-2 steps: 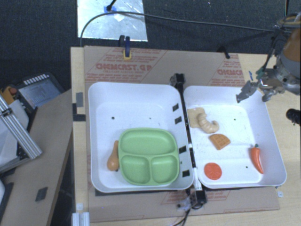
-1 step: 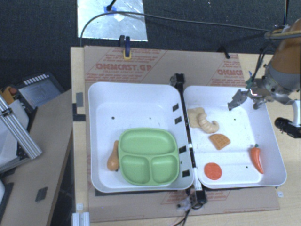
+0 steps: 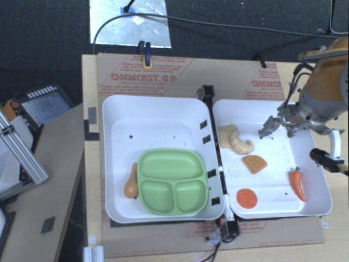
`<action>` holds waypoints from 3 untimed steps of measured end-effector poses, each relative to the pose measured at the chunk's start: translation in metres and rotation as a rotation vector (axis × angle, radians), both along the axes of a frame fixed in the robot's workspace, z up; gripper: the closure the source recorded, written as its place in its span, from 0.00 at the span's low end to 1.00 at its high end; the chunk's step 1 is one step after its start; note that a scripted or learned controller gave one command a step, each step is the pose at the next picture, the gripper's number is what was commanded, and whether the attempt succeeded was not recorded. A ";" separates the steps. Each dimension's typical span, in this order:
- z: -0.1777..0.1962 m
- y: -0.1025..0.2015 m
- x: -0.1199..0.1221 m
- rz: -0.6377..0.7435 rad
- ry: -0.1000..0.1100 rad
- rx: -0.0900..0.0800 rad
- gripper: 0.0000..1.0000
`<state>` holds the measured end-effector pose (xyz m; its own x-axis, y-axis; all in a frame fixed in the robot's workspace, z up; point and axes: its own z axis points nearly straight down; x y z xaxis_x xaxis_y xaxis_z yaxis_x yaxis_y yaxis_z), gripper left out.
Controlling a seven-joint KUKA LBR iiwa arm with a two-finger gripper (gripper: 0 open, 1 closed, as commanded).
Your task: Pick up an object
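Dark carpet surrounds the bench [image 3: 71,146], where a brown board printed in red with what reads as "CHEMCAST GP" lies under two shallow white bins set side by side. A green divided tray [image 3: 172,180] fills much of the left bin [image 3: 158,111], with a tan pear-shaped piece [image 3: 131,182] just beside its left edge. The right bin [image 3: 316,201] holds the likely targets: a pale curved toy [image 3: 235,138] at its left side, an orange-brown wedge [image 3: 254,163] near it, a red disc [image 3: 247,198] at the near edge, and a carrot [image 3: 298,184] toward the right wall. The gripper [image 3: 270,127] hangs over the far middle of the right bin, its dark fingers appearing spread and with nothing between them, apart from every object. I judge this to be the approach step, before any grasp. The nearest candidates are the pale curved toy and the wedge, both left of and nearer than the gripper; the next move calls for shifting over one of them, descending with the fingers on either side, and closing squarely, since the rounded toy could slip out sideways.
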<state>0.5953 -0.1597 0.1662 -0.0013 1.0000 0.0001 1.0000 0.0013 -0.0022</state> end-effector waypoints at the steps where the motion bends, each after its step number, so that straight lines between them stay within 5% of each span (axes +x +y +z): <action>1: -0.043 0.006 -0.002 0.000 -0.002 0.000 0.00; 2: -0.030 0.006 -0.001 0.000 -0.006 -0.001 1.00; 3: 0.020 0.004 -0.009 -0.002 -0.008 -0.001 1.00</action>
<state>0.5863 -0.1558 0.1860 0.0004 1.0000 -0.0012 1.0000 -0.0004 0.0053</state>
